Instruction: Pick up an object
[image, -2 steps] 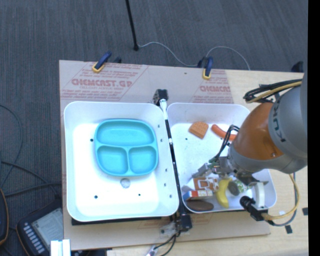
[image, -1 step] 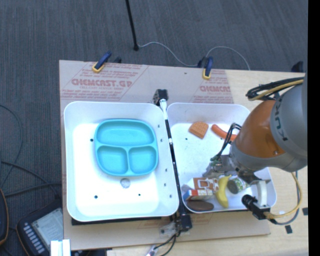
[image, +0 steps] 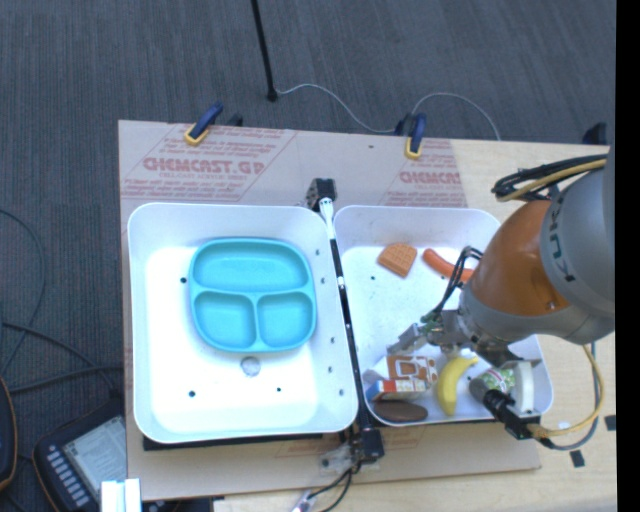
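On the left of the desk (image: 200, 160), the left bin (image: 150, 330) carries a light-blue divided plate (image: 252, 295) near its middle, with a small pale round thing (image: 250, 367) lying just near of it.

In the right bin (image: 365, 300), an orange waffle-like piece (image: 397, 260) and a reddish sausage (image: 437, 263) lie toward the far side, well apart from the arm's wrist. At the near side a cluster is packed together: a dark brown oval piece (image: 403, 410) against the near wall, a small printed carton (image: 408, 373) just far of it, a yellow banana (image: 453, 383) to its right, and a green-and-white packet (image: 497, 381) further right.

The claw (image: 432, 337) is lowered over this cluster, just above the carton and banana; whether it is spread or closed cannot be told, and nothing is seen held in it.

The banana is judged the likeliest target. It looks like a light toy, stiff and smooth, so it could slip; it would best be taken across its narrow middle, square to its length. The carton would be light and might crush, and its flat sides would give a firmer hold.
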